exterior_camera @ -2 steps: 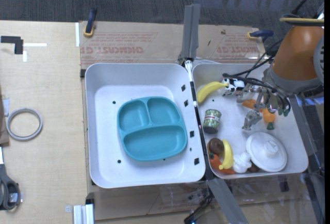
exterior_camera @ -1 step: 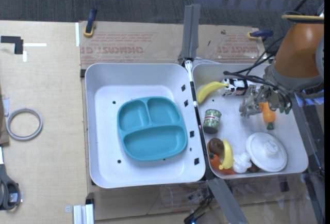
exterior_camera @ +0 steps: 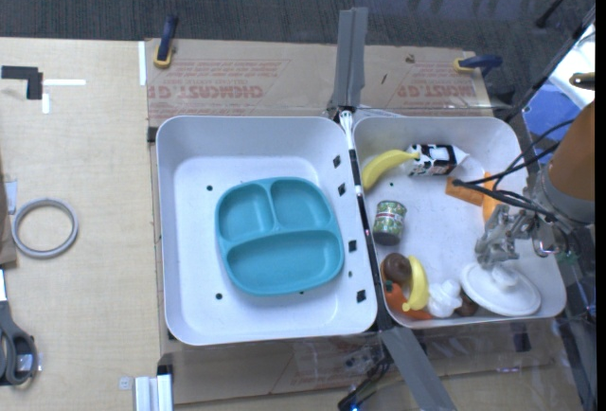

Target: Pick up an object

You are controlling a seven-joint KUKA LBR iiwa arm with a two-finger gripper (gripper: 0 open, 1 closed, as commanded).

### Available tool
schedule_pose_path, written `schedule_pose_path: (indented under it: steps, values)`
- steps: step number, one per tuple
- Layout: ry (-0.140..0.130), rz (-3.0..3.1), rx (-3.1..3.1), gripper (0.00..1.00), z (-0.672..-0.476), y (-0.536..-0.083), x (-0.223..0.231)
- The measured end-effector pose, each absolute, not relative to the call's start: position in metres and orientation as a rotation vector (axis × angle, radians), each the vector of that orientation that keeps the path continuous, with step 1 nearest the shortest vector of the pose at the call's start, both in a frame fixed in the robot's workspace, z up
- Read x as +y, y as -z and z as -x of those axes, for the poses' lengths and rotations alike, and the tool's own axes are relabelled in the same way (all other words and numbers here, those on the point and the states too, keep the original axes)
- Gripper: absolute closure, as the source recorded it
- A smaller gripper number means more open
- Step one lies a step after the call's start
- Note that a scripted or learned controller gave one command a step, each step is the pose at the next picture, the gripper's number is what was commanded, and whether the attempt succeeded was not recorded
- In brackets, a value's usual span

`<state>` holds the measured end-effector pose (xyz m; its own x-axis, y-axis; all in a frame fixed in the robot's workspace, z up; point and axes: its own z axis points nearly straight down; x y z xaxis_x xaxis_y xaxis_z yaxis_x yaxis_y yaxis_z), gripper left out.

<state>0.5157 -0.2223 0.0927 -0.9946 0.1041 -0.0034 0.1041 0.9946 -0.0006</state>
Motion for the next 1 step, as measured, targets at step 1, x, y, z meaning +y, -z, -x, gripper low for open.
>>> schedule_pose_path:
  steps: [1]
  values:
    - [0.005, -0.159, 3.12, 0.0, -0.5201, -0.0953, -0.2217]
